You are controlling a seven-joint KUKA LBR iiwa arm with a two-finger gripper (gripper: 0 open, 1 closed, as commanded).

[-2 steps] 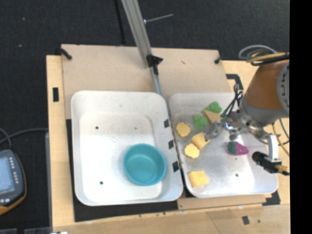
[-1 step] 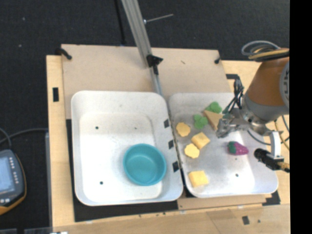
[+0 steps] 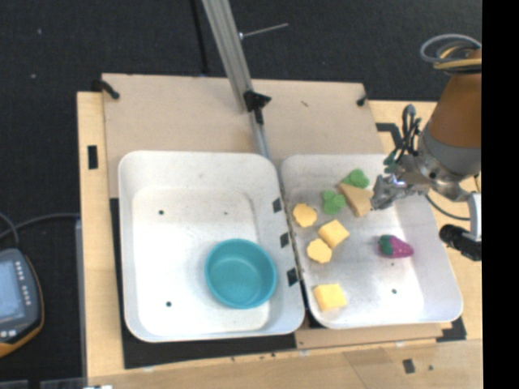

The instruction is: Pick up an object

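The left bin [image 3: 146, 185] is white with faint dark specks, and holds a teal-blue bowl [image 3: 240, 273]. The right bin [image 3: 422, 290] is the same speckled white. In it lie four yellow blocks [image 3: 333, 233], a tan wedge [image 3: 355, 198], two green pieces [image 3: 332, 202] and a purple piece with a green tip [image 3: 395, 246]. The surface [image 3: 178, 116] is pale tan board. The arm [image 3: 456, 124] is orange-brown above grey, and the gripper [image 3: 381, 194] is grey metal.

Robotics lab: plywood bench [image 3: 186, 120], two white bins [image 3: 142, 217], aluminium camera mast [image 3: 227, 47], teach pendant [image 3: 16, 298].
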